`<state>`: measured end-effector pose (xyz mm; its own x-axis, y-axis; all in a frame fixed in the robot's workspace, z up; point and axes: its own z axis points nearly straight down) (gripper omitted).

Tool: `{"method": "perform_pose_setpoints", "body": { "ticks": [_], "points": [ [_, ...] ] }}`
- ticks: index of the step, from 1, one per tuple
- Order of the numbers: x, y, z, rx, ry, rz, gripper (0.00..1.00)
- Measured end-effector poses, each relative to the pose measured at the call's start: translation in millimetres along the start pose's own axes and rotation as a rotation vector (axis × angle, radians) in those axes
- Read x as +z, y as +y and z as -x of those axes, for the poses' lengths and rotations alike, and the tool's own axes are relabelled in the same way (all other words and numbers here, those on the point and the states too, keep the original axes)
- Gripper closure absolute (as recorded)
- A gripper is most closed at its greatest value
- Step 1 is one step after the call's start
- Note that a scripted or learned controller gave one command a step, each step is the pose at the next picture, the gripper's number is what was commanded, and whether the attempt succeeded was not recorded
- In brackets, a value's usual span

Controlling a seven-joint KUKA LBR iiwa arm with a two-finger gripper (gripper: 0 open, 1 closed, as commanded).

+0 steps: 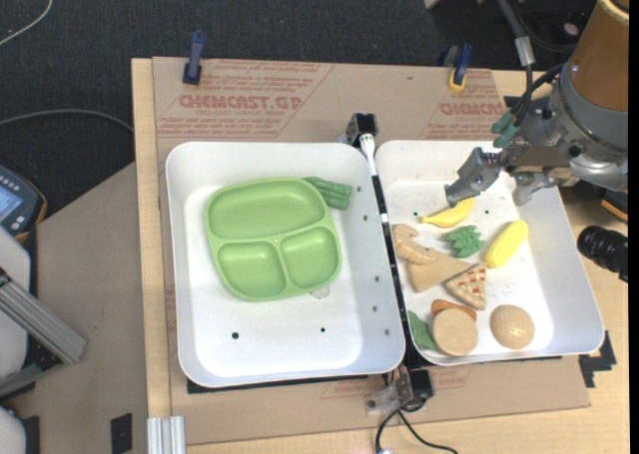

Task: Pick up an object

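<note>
Right bin (pixel 589 327) — toy food lies in a loose cluster across its middle and near half. One banana (pixel 448 213) lies nearest the gripper (pixel 477 181), just below and left of the fingertips, apart from them. Beside it: one green leafy piece (pixel 463 239), one yellow corn-like piece (pixel 505 243), one pizza slice (pixel 468 285), pale bread-like pieces (pixel 417 251) by the bin's left wall, one round brown bun (pixel 454 330) and one tan ball (pixel 512 325) near the front rim. A green scrap (pixel 419 330) pokes out under the bun's left side.

Open floor in this bin: the far strip along the back rim and the right side, where the arm (pixel 599 73) hangs over the rim. The pieces lie tight together; bun and ball sit close to the front wall.

Gripper hovers above the bin's far middle, tilted down toward the left. Whether its jaws stand apart or together — cannot tell; nothing seen between them.

Left bin (pixel 185 272): one green divided tray (pixel 272 237) with three compartments, set toward the back, one green piece (pixel 332 191) touching its far-right corner. White floor is free along the front and left. Two clamps (pixel 194 55) grip the board's back edge.
</note>
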<state>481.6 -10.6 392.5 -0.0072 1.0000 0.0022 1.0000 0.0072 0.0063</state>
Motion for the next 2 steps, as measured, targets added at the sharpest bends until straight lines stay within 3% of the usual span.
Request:
{"method": "perform_pose_setpoints", "body": {
  "ticks": [1,2],
  "points": [
    [-8,2,3,0.006,-0.003,-0.001,1.0],
    [43,-3,-8,0.007,-0.002,-0.014,1.0]
  ]
}}
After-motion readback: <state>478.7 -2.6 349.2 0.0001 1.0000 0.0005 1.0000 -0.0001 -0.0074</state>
